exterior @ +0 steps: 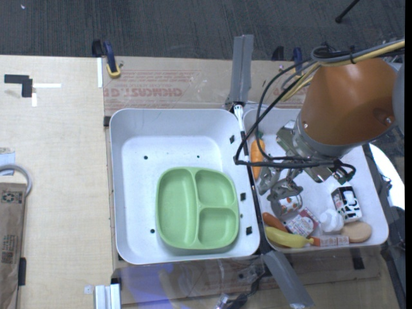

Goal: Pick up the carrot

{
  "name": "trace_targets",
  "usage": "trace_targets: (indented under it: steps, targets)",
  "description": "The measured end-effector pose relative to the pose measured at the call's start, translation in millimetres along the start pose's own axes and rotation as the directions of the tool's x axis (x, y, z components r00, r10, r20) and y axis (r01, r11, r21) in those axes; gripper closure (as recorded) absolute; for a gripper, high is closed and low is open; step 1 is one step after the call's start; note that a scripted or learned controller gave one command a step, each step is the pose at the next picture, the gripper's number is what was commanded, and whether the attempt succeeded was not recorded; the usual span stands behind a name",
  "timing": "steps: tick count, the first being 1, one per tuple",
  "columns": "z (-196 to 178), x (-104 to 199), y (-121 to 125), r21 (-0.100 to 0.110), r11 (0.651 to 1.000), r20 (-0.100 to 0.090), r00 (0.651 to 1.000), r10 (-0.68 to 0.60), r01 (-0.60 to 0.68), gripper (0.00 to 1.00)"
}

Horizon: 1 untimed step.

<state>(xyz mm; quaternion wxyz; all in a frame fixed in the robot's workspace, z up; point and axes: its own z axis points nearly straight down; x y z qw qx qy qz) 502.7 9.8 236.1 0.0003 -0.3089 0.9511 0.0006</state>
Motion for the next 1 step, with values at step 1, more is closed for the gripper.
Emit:
trace_targets:
  steps: [1]
  targets:
    - [-9.1,-1.2,-0.6,0.000,1.000,0.003,1.000,0.005,-0.005,1.00]
